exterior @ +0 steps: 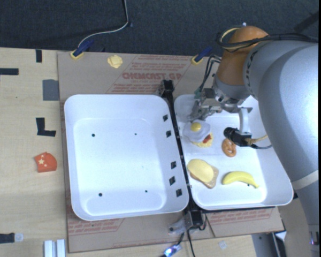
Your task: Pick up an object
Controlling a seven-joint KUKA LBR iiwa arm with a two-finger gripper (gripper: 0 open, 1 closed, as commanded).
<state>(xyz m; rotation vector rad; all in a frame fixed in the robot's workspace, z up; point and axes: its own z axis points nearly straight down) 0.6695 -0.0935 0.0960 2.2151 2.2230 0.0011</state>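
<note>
In the right bin (273, 194) lie a clear cup-like item with a yellow and red inside (199, 134), a brown pretzel-like piece (229, 146), a yellow sandwich-like toy (203, 173) and a yellow banana (241, 179). My gripper (199, 113) hangs over the bin's back left part, just above the clear item. Its grey fingers point down at that item, and nothing shows between them.
The left bin (117, 157) sits beside the right one, with a black clip strip between them. On the bench lie a red toy (46, 162) at the left and a small yellow piece (115, 61) at the back. Cables run along the back edge.
</note>
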